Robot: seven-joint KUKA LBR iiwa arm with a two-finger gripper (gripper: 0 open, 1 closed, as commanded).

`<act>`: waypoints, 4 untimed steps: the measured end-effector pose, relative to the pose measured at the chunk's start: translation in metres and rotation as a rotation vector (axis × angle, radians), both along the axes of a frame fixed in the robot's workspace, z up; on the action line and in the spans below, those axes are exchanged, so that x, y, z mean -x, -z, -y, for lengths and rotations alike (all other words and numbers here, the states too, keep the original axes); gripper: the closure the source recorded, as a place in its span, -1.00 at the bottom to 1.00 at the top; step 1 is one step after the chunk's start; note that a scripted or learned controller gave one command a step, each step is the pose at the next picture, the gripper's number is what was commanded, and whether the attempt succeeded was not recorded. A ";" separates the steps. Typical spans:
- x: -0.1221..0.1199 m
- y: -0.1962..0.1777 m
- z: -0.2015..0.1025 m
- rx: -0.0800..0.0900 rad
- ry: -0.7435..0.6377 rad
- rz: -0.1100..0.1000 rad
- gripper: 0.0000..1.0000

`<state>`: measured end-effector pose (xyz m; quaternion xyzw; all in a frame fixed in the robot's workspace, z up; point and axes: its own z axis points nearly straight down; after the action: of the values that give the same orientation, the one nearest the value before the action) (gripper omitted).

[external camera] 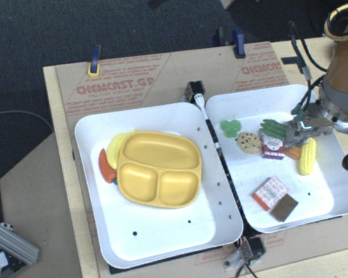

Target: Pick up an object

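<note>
The right bin (337, 205) holds several small toys. A green leafy piece (229, 127) and a cookie (248, 142) lie at its left. In the middle are a dark green vegetable (274, 129), a red packet (272, 148), an orange piece (293, 151) and a yellow corn cob (307, 155). A red-and-white snack box (269, 192) and a brown block (284, 207) lie near the front. My gripper (300, 129) hangs low over the middle cluster, just above the corn cob and right of the green vegetable.
The left bin (168, 235) carries a yellow divided plate (157, 168) with a red-orange piece (106, 167) tucked under its left rim. The arm (347, 88) comes in over the right bin's right wall. A black clamp (194, 90) sits between the bins at the back.
</note>
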<state>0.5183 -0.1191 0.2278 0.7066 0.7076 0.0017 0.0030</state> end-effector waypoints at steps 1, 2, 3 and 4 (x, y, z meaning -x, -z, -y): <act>-0.033 0.010 -0.049 -0.003 -0.005 -0.004 1.00; -0.060 -0.002 -0.097 -0.003 -0.005 -0.002 1.00; -0.093 0.007 -0.136 -0.002 -0.003 -0.003 1.00; -0.113 0.010 -0.192 -0.003 -0.004 -0.003 1.00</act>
<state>0.6315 0.0728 0.2177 0.7050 0.7092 0.0017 0.0008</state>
